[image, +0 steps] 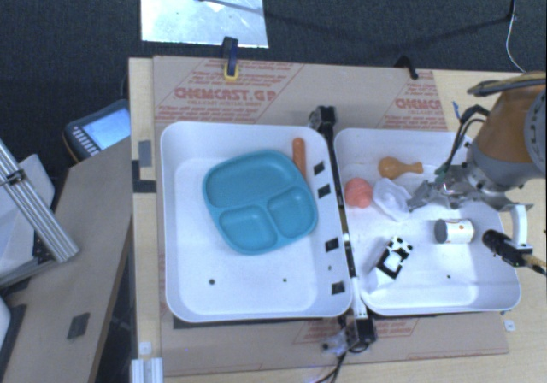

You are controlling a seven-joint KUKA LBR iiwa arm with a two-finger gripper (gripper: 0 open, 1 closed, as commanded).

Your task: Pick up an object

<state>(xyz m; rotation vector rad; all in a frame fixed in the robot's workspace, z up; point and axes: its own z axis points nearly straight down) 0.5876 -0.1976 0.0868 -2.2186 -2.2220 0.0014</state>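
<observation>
Objects for picking lie in the right bin (pixel 479 296) on the desk: nearest, a black-and-white toy (pixel 392 258) and a small white cylinder (pixel 453 230), both probably light and stiff, best pinched across their narrow sides. Farther back, a crumpled clear wrapper (pixel 391 197), soft and slippery, lies beside a pink ball (pixel 358 193) and a tan drumstick-shaped piece (pixel 398 167). The jaws (pixel 423 198) sit just beside the wrapper; whether they are spread or closed I cannot tell.

plate (pixel 260 212): teal blue
bins (pixel 197 287): white
ball (pixel 358 193): pink
toy (pixel 392 258): black-and-white patches
arm (pixel 511 138): grey, orange band
</observation>
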